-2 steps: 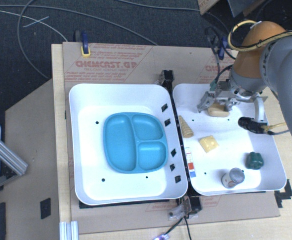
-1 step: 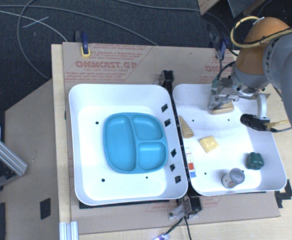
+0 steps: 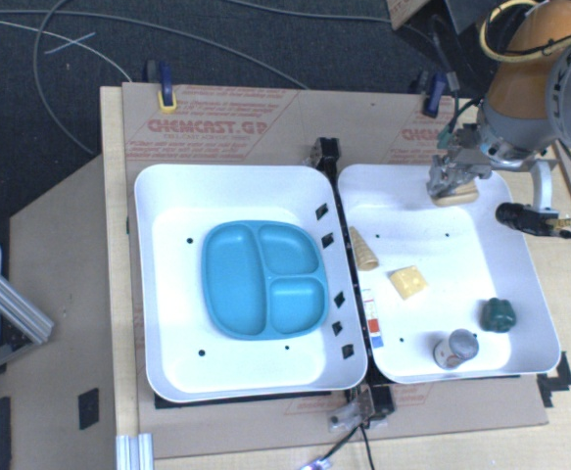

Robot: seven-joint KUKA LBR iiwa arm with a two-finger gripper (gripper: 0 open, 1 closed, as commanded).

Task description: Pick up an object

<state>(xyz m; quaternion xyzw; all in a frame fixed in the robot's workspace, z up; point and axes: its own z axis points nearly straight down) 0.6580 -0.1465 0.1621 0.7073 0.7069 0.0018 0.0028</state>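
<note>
Block: a tan block point(image 3: 455, 195) lies at the far edge of the right bin point(image 3: 520, 262), directly under the gripper and touching its fingertips.
Gripper: the gripper point(image 3: 452, 179) is down over the block, fingers close together at the block's top; whether they clamp it or only rest on it cannot be told.
Arm: the grey arm with its orange band point(image 3: 540, 57) comes in from the upper right.
Cone: a tan cone point(image 3: 364, 250) lies near the right bin's left wall, well apart from the gripper.
Cheese: a yellow wedge point(image 3: 408, 281) sits mid-bin, beside the cone.
Ball: a dark green ball point(image 3: 499, 315) rests near the bin's right side.
Can: a small silver can point(image 3: 456, 348) lies at the near edge.
Left bin: the left bin point(image 3: 167, 262) holds a blue divided plate point(image 3: 263, 279).
</note>
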